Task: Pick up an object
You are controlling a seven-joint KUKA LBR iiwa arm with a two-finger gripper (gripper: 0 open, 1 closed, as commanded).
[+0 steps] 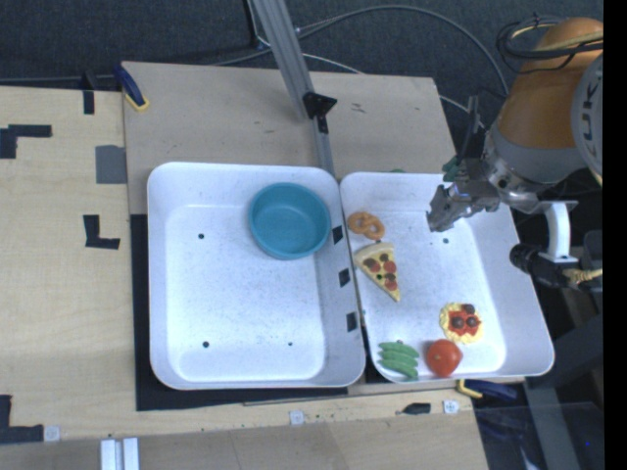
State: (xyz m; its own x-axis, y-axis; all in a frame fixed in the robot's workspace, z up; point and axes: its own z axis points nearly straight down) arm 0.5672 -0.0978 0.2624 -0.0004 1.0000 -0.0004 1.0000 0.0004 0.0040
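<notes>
Your claw point(443, 215) hangs over the far part of the right bin point(490, 282), close to its far right corner, and you cannot tell from this angle how it is set; nothing shows gripped in it. The grey arm point(534, 116) with its orange band reaches in from the right above it.

In the right bin, a pretzel point(365, 225) lies near the far left corner, and a pizza slice point(380, 269) sits just nearer than it, both well to the left of the claw. At the near end you have green beans point(399, 357) beside a red tomato point(443, 357), with a small yellow tart point(461, 322) topped with red bits just beyond the tomato.

In the left bin point(196, 302), a blue bowl point(289, 220) stands upright at the far right corner. Both bins sit side by side on the table point(196, 116).
</notes>
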